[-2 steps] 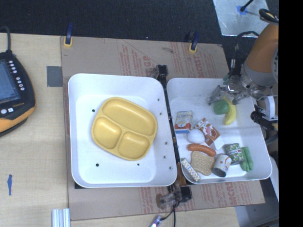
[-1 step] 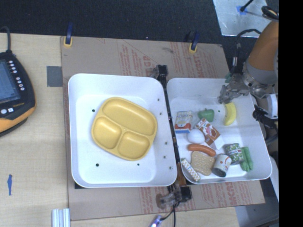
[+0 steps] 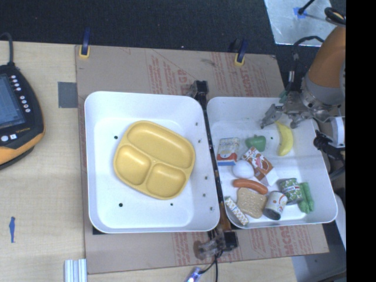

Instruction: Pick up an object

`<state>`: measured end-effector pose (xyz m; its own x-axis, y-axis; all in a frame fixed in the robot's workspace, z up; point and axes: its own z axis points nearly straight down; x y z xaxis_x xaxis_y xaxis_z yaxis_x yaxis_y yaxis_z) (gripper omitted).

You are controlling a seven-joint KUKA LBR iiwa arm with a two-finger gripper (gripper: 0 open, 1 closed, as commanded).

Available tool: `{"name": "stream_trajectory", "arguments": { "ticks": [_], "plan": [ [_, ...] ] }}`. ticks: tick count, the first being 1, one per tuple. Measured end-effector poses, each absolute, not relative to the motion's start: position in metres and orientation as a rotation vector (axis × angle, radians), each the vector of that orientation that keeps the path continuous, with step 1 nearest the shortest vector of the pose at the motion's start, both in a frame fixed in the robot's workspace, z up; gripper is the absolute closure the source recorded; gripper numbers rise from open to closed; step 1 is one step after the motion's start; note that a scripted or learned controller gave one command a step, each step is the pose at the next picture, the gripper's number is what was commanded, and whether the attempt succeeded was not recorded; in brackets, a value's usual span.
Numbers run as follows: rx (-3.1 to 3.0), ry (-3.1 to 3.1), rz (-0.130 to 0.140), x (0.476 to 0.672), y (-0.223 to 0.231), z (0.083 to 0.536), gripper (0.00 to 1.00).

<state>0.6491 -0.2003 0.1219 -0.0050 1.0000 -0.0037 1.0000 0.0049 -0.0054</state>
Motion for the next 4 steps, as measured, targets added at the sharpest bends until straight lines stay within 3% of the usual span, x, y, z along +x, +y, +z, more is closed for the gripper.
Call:
{"name": "stream_trajectory", "arguments": {
  "ticks": [1, 2, 3, 4],
  "plan": [
    [-2.216, -2.222, 0.004, 0.628, -0.212, 0.154, 0.00],
    [-2.228, -2.230, 0.012, 0.591, -0.106, 0.093, 0.00],
    [-2.220, -2.226, 0.008, 0.644, -0.112, 0.093, 0.00],
    [-2.224, -2.227, 0.008, 0.656, -0.111, 0.094, 0.00]
  ]
}}
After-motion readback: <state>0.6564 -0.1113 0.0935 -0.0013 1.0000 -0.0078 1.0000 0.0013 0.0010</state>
